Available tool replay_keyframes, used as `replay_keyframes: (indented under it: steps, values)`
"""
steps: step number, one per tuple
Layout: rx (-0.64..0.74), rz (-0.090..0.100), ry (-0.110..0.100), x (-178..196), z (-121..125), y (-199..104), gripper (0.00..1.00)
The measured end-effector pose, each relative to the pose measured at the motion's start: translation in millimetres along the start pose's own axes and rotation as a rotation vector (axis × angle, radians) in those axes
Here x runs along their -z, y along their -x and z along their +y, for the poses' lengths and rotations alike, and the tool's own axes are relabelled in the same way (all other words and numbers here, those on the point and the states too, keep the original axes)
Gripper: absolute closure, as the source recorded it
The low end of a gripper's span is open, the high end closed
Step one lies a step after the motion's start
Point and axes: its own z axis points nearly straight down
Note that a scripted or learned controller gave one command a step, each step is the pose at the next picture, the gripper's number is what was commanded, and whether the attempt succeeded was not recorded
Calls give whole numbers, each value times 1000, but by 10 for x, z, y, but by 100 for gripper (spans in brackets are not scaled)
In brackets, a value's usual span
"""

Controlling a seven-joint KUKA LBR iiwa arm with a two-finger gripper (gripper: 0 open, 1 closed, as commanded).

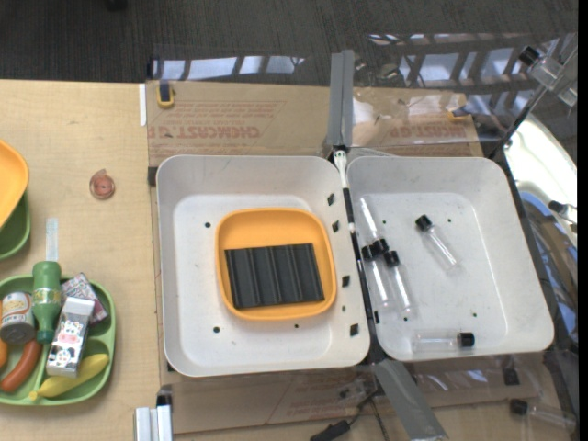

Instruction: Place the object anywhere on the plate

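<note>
A yellow-orange plate (275, 220) lies in the middle of the left white bin (184, 274). A dark grey ribbed rectangular block (278, 276) rests flat on the plate, covering most of its floor. In the right white bin (514, 274) lie several clear tubes with black caps. One tube (437, 243) is near the centre, two (384, 263) are along the left wall, and another (441, 342) is at the front edge.
On the wooden bench to the left stand a green tray of toy food (92, 356), a yellow bowl (9, 186) and a small pink disc (102, 185). Cardboard (239, 127) lies behind the bins. A metal frame (459, 62) stands at the back right.
</note>
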Motion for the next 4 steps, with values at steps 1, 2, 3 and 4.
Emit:
replay_keyframes:
  steps: [1, 2, 3, 4]
  values:
    - [212, 2, -1, -12, -3, -19, 100]
    - [212, 2, -1, -12, -4, -18, 0]
    - [541, 1, 1, -30, -63, -56, 0]
    - [782, 0, 3, -4, -54, -51, 0]
